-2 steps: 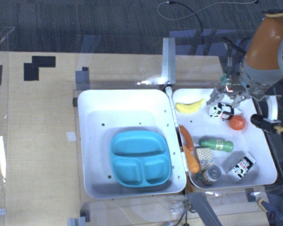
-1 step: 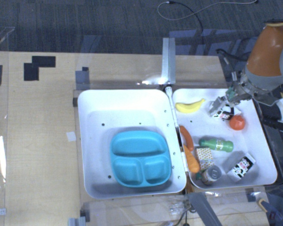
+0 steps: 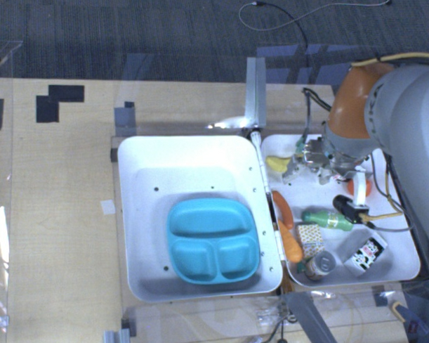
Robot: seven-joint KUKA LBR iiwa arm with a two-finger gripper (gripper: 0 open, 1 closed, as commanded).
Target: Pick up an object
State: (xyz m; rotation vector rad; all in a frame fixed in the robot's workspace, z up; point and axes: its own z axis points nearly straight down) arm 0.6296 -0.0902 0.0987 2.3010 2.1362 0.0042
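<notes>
Two white bins, arm over the right bin (image 3: 407, 266).
Gripper (image 3: 319, 162) hovers near a yellow object (image 3: 277, 163); can't tell its state. Blue divided tray (image 3: 213, 239) sits in the left bin (image 3: 142, 205).

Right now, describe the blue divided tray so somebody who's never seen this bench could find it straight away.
Of the two white bins side by side, take the left bin, the one farther from the arm. The blue divided tray lies flat on its floor, toward the near edge. It is the one big light-blue thing, with three compartments, while the small mixed items are crowded in the right bin.
</notes>
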